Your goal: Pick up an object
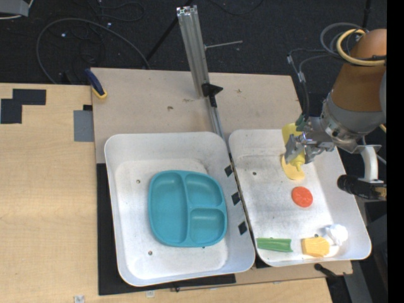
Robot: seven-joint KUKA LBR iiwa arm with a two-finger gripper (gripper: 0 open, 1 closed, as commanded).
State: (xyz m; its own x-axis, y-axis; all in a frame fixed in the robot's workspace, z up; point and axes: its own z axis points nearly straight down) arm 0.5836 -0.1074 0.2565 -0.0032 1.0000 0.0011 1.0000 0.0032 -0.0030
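A: What is the gripper (295,158) on?
B: A pale yellow, rounded piece (293,170), upper middle of the right bin (265,169); the metal fingers stand over its top, grip impossible to judge.
A: Nearby?
B: Orange disc (302,197) just below; green block (274,245) and yellow block (315,247) lower right; teal tray (187,208) left.

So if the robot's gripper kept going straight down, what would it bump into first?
Probably the yellow toy right under the gripper, in the right bin. It already looks very close, though depth is hard to judge here.
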